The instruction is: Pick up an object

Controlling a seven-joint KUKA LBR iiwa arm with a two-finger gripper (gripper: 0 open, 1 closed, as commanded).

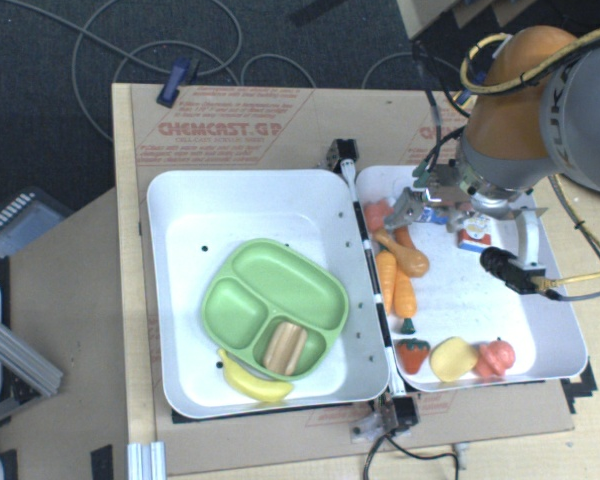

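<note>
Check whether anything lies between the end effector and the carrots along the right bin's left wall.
Nothing visible does. The end effector hangs over the upper left of the right bin, with the carrots just below it in the view and bare bin floor around them. The strawberry and lemon lie farther down.

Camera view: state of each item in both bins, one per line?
green divided plate: flat in the left bin
tan bread roll: lying in a front plate compartment
banana: on the bin floor against the plate's front edge
two carrots: lying side by side in the right bin
strawberry: at the right bin's front
lemon: beside it
pink fruit: beside the lemon
gripper: above the right bin's far end
</note>
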